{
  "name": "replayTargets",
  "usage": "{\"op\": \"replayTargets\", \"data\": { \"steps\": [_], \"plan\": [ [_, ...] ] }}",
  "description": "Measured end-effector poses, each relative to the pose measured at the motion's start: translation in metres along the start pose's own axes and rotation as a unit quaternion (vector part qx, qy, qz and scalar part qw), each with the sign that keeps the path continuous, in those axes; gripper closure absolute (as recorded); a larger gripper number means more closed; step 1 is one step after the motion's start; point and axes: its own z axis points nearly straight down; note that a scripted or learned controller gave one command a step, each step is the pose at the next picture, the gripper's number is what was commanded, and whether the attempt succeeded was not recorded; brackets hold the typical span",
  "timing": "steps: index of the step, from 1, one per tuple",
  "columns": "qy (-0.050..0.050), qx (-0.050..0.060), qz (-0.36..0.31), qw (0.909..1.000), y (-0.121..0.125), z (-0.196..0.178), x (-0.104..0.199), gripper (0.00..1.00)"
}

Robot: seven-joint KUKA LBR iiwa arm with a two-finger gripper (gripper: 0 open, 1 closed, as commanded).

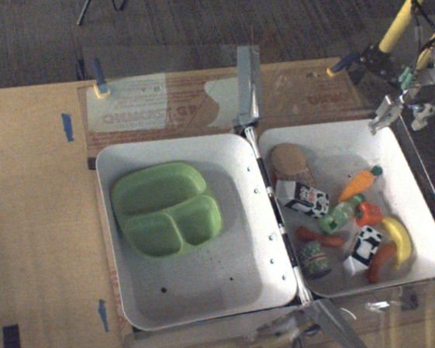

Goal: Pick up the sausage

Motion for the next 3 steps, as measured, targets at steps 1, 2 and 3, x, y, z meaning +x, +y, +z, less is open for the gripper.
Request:
{"op": "replayTargets", "data": {
  "steps": [1, 2, 3],
  "plan": [
    [0.0, 0.0, -0.057, 0.9984, -0.02, -0.025, -0.005, 0.0],
    [0.0, 0.0, -0.086, 0.9963, -0.07, 0.115, -0.006, 0.0],
    [0.0, -0.002, -0.06, 0.9982, -0.111, 0.165, 0.031, 0.0]
  ]
}}
